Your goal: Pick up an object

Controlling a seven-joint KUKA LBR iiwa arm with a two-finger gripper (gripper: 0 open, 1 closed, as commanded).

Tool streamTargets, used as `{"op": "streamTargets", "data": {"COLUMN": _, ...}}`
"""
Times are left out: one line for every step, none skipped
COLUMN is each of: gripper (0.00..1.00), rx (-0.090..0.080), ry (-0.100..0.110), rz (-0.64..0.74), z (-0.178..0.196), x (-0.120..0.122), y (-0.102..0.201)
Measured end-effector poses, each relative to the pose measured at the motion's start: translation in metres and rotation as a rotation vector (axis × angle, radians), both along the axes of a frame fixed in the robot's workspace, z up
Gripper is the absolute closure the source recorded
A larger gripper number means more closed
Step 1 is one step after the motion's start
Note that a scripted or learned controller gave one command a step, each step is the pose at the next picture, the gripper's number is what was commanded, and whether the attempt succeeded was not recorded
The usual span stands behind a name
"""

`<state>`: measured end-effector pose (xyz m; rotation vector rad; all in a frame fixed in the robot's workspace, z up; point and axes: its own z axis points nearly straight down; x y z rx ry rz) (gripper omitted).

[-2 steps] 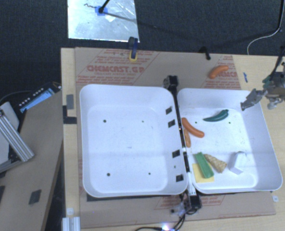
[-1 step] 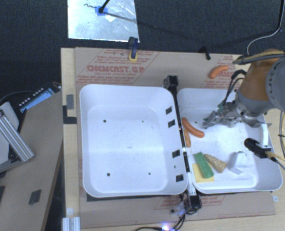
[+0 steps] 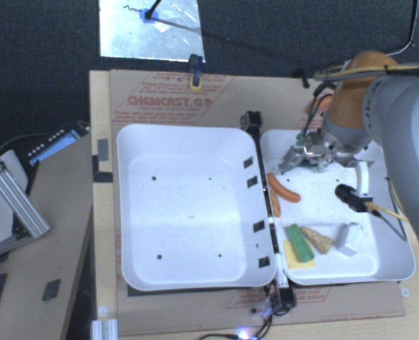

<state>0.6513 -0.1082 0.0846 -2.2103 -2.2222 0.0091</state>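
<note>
Gripper (image 3: pixel 294 160) is seen low over the back-left part of the right bin (image 3: pixel 386 257), with the grey arm (image 3: pixel 400 119) reaching in from the right. Its open/closed state can't be told from this angle. All objs are laid in the right bin. An orange sausage (image 3: pixel 283 188) is placed by the left wall, slanted, just in front of the gripper and apart from it. A green block (image 3: pixel 299 239) is seen at front-left, resting on a yellow piece (image 3: pixel 299 256). A tan cone (image 3: pixel 318 239) is laid just beside the green block, approx. touching it. A small grey block (image 3: pixel 347 242) is set near the cone's right end. The left bin (image 3: pixel 188 211) is butted against the right bin. Both bins are set on a cardboard sheet (image 3: pixel 174 94) w/ red print.
</note>
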Motion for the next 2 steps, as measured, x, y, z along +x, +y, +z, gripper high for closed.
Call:
{"op": "streamTargets", "data": {"gripper": 0.00, "rx": -0.001, "ry": 0.020, "rz": -0.008, "z": -0.004, "x": 0.006, "y": 0.022}}
{"op": "streamTargets", "data": {"gripper": 1.00, "rx": -0.002, "ry": 0.008, "rz": -0.006, "z": 0.007, "x": 0.008, "y": 0.022}}
